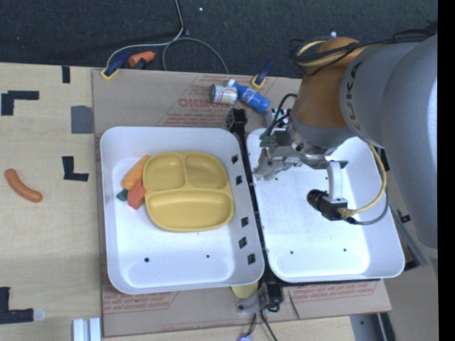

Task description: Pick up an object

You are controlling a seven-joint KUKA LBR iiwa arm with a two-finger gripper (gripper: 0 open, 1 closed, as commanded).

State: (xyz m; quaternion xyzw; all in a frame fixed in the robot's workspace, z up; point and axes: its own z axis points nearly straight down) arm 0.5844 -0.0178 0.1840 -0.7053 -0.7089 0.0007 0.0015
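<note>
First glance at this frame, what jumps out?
The big grey arm with its orange band fills the upper right, its gripper low over the right white bin near the divider. In the left white bin lies a yellow three-compartment plastic plate, with an orange carrot-shaped toy against its left edge. An orange sausage-shaped toy sits alone on the wooden bench far left.

Setting: robotics lab test bench. We note a large grey industrial arm with an orange band (334, 84) over two shallow white plastic bins (128, 261) set on a brown cardboard sheet (178, 98). We list black tape markers (18, 101) on the pale wooden benchtop (43, 261), loose black cables (181, 27), and clamps (128, 61) at the cardboard's far edge.
</note>
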